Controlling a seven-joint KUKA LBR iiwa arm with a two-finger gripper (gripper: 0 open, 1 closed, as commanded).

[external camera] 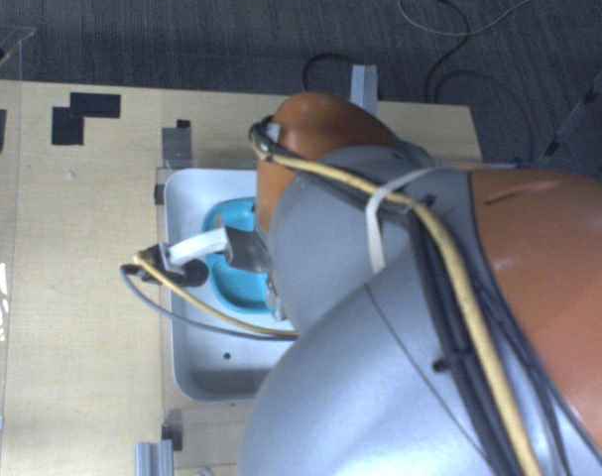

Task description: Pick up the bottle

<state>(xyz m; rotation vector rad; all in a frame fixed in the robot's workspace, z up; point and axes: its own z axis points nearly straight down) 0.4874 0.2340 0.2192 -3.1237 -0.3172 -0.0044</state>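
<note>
The bottle, bright blue and probably light, smooth plastic, lies in the white bin on the table, partly hidden under the arm. Its rounded body looks the likeliest place to grip (slippery, I'd judge). The arm leans low over the bin from the right, trailing cables; the gripper's state I cannot tell.

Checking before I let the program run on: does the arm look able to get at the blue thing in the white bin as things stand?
Probably yes. The grey arm with the orange band already hangs low over the shallow white bin, right above the blue object; nothing else lies between. Whether that object is the bottle is unclear.
</note>
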